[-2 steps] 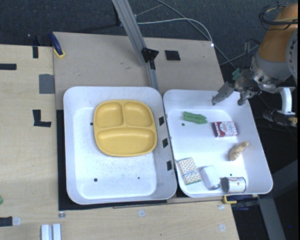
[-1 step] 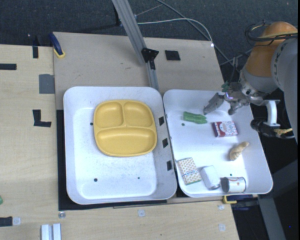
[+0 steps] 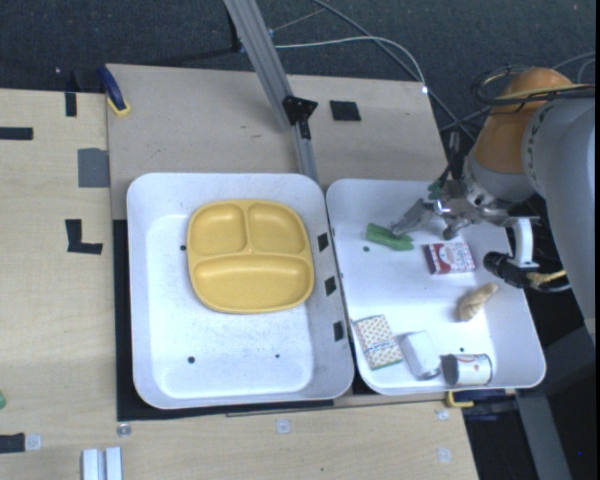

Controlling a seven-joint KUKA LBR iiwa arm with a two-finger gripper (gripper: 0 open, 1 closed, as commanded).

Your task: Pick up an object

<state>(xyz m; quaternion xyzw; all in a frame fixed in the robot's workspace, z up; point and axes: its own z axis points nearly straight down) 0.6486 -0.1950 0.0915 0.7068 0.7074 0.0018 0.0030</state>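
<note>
the tool (image 3: pixel 412 222) hovers low in the right bin (image 3: pixel 510 343), fingers spread apart, holding nothing, its tips just beside the green block (image 3: pixel 389 236). best to centre the fingers over the block, drop squarely, then close before lifting.

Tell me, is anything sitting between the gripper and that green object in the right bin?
Nothing visible. The gripper sits just right of the green object, with bare bin floor around it. The red and white packet lies off to the right.
</note>
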